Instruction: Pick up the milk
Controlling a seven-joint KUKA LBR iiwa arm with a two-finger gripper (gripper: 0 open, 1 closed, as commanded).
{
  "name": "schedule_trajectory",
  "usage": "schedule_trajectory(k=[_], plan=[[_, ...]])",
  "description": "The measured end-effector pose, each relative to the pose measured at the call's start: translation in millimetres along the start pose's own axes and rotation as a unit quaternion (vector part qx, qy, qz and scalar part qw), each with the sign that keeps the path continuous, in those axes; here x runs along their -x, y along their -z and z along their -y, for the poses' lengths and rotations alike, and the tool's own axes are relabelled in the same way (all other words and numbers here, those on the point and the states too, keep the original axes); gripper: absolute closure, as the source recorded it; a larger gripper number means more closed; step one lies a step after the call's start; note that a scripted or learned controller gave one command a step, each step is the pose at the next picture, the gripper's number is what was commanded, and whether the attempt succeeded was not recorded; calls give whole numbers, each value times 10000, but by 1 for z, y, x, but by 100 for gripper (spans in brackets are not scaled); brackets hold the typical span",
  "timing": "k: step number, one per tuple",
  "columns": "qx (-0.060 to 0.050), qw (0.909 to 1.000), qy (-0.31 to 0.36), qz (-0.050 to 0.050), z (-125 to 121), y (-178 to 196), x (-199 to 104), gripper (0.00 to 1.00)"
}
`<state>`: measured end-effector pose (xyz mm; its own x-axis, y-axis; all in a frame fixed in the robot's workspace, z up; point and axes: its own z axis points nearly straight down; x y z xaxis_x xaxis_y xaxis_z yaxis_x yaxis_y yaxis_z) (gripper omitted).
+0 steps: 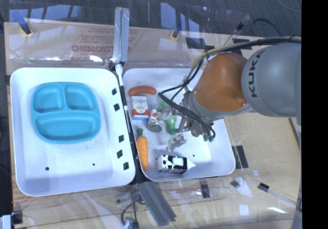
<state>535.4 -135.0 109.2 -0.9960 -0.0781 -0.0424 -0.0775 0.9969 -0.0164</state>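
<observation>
The milk (173, 163) is a small carton with black and white cow patches. It lies on its side near the front edge of the right bin (220, 151). My gripper (186, 137) hangs just above and behind the carton, over the middle of that bin. It is open, with one silver finger (175, 143) pointing down-left toward the milk and nothing between the fingers. The gripper does not touch the carton.
In the right bin, a sausage (142, 90), a red and white carton (139, 107), a grey can (154, 123), a green item (169, 118) and a carrot (142, 152) lie left of the gripper. The left bin (20, 171) holds a blue divided plate (65, 111).
</observation>
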Motion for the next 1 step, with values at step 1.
schedule_trajectory(k=[1], plan=[[85, 9991, 367, -200, 19, 144, 17, 0]])
